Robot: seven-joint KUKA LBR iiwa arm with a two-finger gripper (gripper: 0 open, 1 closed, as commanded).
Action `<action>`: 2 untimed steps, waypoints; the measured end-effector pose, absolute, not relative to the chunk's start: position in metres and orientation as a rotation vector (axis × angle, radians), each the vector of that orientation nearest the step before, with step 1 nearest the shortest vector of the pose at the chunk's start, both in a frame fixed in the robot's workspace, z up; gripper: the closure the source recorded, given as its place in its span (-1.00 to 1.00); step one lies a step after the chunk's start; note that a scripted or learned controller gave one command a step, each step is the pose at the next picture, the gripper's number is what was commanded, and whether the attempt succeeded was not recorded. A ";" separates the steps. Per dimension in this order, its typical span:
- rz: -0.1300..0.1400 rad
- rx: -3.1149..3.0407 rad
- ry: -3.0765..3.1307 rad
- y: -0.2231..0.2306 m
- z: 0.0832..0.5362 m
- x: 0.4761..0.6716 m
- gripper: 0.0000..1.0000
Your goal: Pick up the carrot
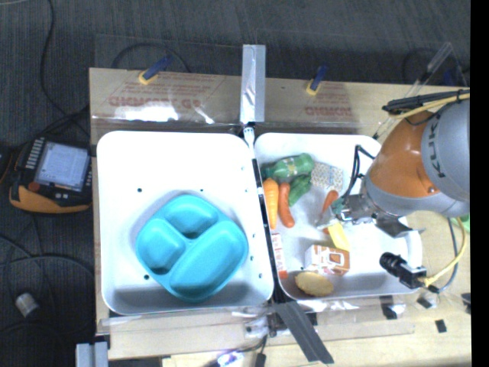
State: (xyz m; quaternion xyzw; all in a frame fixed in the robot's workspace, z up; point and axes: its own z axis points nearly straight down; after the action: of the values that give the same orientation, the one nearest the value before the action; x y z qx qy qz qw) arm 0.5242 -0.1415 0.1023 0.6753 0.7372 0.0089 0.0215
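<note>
Jaws likely hidden beside carrot (270,202)

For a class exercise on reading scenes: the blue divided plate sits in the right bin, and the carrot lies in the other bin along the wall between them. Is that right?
Not quite. The camera view shows the blue divided plate in the left bin, not the right. The carrot lies in the other bin, the right one, along the wall between them.
</note>
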 end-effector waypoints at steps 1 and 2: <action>0.008 2.110 2.306 -0.138 0.090 0.516 -1.00; -0.003 1.982 2.438 -0.175 0.160 0.555 -1.00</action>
State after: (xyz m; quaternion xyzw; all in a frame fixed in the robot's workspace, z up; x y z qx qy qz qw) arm 0.5554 -0.1749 0.1601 0.6309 0.7759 -0.0009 -0.0002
